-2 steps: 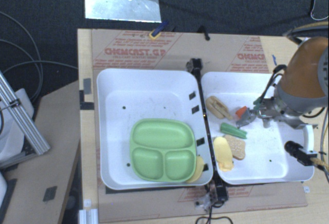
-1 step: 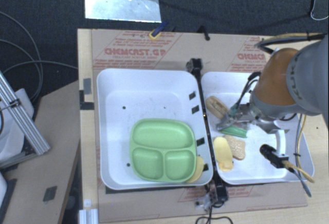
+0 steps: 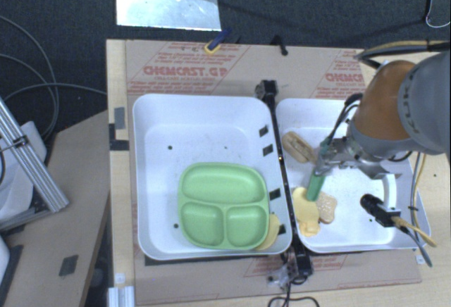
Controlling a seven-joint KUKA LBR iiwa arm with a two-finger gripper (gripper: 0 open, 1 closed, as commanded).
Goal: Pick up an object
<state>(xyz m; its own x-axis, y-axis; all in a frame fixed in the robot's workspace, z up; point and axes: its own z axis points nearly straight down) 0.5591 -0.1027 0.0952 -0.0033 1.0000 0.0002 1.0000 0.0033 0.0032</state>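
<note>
Two bins: left bin (image 3: 162,129) and right bin (image 3: 320,110), side by side.
Tool: gripper (image 3: 325,156) over the right bin's middle; spread or closed, cannot tell.
Task's thing: green cylinder (image 3: 314,184), slanted just below the gripper, near the right bin's left wall.
Left bin: green plate (image 3: 222,205).

The grey arm (image 3: 426,105) enters the view at 3 o'clock, its thick last link bending down and slanting toward 8 o'clock. The orange band (image 3: 380,98) wraps the link just above the wrist (image 3: 370,143), at 2 o'clock from the gripper. The gripper (image 3: 323,165) hangs low at about 4 o'clock from the view's centre, pointing toward 7 o'clock.
</note>
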